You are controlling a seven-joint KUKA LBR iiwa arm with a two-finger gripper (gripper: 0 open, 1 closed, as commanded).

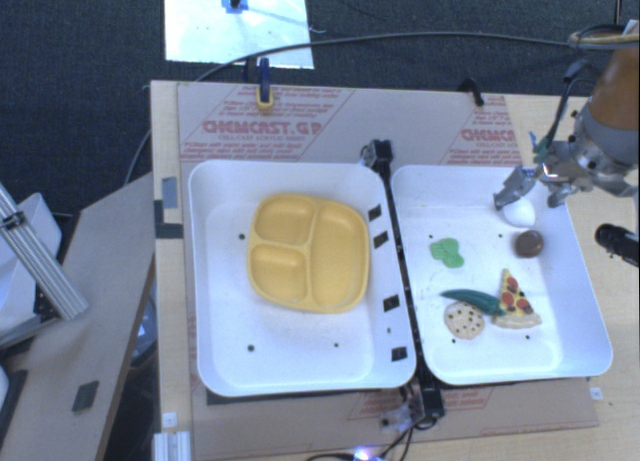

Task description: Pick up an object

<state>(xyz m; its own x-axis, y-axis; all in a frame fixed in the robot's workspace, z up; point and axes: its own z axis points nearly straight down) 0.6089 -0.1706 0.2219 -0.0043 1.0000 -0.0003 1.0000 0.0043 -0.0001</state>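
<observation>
— Looking at the right bin (580, 344): which object is the gripper nearest?

— The white egg (519, 212), I'd say. It lies in the far part of that bin, toward its right side. My gripper (534, 188) hangs just over it, fingers pointing down and left, spread with the egg's top below the gap. I can't tell whether either finger touches the egg, and nothing sits gripped between them.

— How is the arm (612, 114) posed?

— It comes in from the right, above the bin's far right corner. The orange band is near the top, the grey wrist below it, and the whole thing leans in toward the bin.

— What else is in there with the egg?

— A brown ball (529, 243) just beside it, nearer to me and slightly right. A green piece (447, 252) sits left of that, around the bin's middle. Closer to the near wall I see a pizza slice (515, 301), a dark green pod (474, 299) touching its left edge, and a cookie (463, 321) just below the pod.

— And the left bin (222, 349)?

— A yellow plate (307, 251) with three compartments lies flat near its middle, well apart from the gripper. Both bins sit on a board (330, 117) with red lettering, on the bench.
</observation>
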